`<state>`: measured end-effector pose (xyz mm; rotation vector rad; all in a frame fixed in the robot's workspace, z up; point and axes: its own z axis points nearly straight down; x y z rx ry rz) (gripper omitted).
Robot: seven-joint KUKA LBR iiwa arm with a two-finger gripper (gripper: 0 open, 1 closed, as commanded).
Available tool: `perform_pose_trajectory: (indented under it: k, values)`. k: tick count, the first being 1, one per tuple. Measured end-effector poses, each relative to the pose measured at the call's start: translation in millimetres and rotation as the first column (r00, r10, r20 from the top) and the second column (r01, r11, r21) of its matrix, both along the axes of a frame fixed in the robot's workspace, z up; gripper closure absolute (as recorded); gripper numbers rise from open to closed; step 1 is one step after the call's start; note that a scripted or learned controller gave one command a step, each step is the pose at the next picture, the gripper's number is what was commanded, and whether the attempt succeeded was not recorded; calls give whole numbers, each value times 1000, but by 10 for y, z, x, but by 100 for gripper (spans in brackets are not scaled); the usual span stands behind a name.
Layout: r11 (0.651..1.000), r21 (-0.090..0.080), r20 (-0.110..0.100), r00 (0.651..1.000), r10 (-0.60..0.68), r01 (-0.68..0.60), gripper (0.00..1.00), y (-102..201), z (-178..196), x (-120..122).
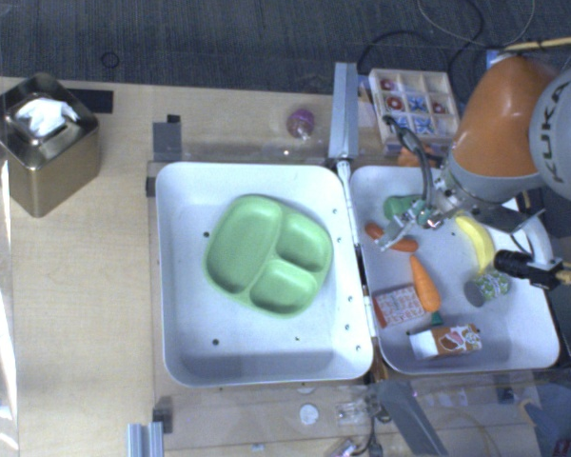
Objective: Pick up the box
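White plastic bins sit side by side on a pale wooden bench [114, 284]. The left bin [186, 350] holds a green moulded tray with three compartments [268, 253], lying near its middle with bare floor all round it.

The right bin [542, 346] holds the task's thing: a small flat rectangular box with a red-and-white printed face [397, 306]. It lies flat near the bin's left wall, its long axis running roughly left to right with a slight tilt, the right end higher in the view. An orange carrot [424, 284] lies just beside the box's right end, nearly touching. Below it lies a small white-and-red carton [445, 340], its long axis also across the bin. A yellow banana [477, 240] and a round grey-green object [488, 287] lie further right. Bare bin floor shows to the box's left and between the box and the carton.

The grey and orange arm [500, 122] reaches in over the bin's upper part. Its gripper [421, 215] hangs above the box's position, well apart from it, near a green object [398, 205] and a small orange piece [374, 229]; whether its tool is parted or closed cannot be told.
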<state>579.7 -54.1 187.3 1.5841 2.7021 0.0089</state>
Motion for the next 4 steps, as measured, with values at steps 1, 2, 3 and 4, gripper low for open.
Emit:
perform_pose_trajectory:
  k: [1, 2, 3, 4]
  values:
    - [971, 2, -5, 971, -237, 237, 0, 570, -17, 195]
    - [901, 3, -2, 901, -435, 435, 0, -159, 624, -49]
    - [895, 1, -8, 895, -446, 446, 0, -363, -171, 268]
    - [857, 7, 2, 857, -515, 515, 0, -418, -975, -137]
